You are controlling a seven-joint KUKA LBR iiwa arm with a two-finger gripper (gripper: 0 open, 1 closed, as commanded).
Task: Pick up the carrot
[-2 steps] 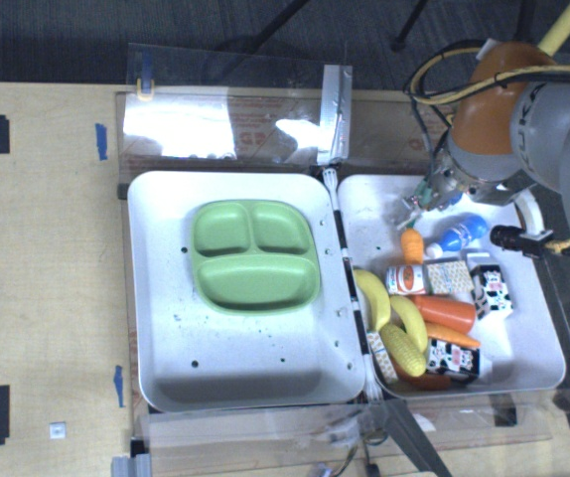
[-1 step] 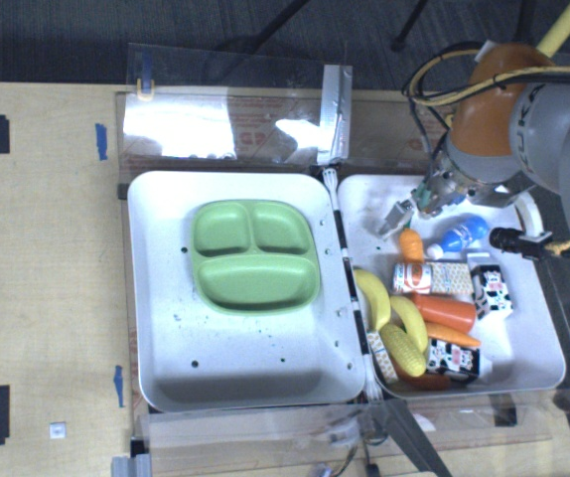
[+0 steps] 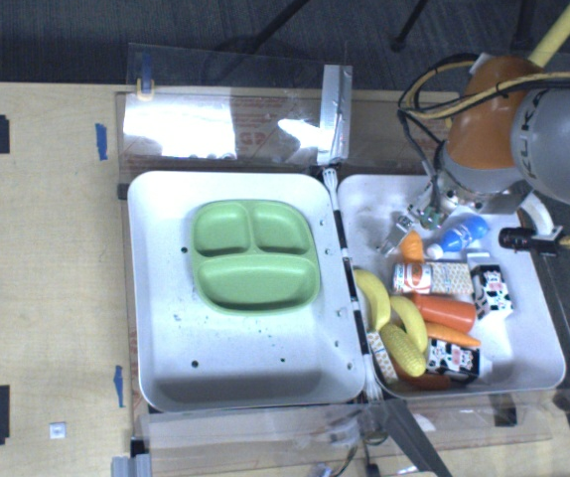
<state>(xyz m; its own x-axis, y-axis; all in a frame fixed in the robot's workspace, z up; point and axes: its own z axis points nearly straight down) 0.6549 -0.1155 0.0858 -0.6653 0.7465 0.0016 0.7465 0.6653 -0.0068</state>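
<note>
Gripper (image 3: pixel 416 219) low in the right bin (image 3: pixel 548 361), finger spread impossible to tell, carrot (image 3: pixel 448 312) lying flat mid-bin among clutter, just beside the banana (image 3: pixel 371 296), green tray (image 3: pixel 255 253) in the left bin (image 3: pixel 156 296)

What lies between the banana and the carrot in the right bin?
In the camera view, nothing separates them: the banana lies directly against the carrot's left end.
</note>
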